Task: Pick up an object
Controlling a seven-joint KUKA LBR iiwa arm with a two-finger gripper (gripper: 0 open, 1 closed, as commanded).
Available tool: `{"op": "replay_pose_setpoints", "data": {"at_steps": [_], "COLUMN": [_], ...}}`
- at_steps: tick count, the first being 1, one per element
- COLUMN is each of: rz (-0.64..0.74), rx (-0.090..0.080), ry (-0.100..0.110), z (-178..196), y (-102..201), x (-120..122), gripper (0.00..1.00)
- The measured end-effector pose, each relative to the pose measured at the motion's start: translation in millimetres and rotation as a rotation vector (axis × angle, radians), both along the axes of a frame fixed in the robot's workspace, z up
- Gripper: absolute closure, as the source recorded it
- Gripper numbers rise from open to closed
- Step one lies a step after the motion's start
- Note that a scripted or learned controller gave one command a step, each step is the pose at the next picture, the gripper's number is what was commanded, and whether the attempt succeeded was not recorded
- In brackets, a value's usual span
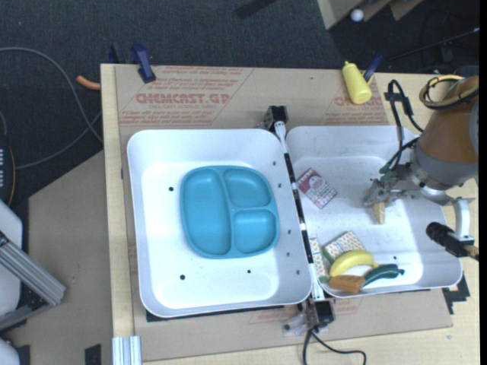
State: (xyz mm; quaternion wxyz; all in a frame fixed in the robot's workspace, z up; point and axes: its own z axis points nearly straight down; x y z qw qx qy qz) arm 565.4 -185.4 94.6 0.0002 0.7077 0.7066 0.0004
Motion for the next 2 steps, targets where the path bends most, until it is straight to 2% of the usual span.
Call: {"op": "replay_pose_setpoints", "data": {"at_steps": [1, 2], "rz": [0.003, 0.003], "rx": [0.0, 0.001], "ry": [-0.001, 0.0], "z": [-10.2, 90.4], "y": [49.5, 143.7], "x": [33.5, 30.3], "gripper": [1.0, 1.0]}}
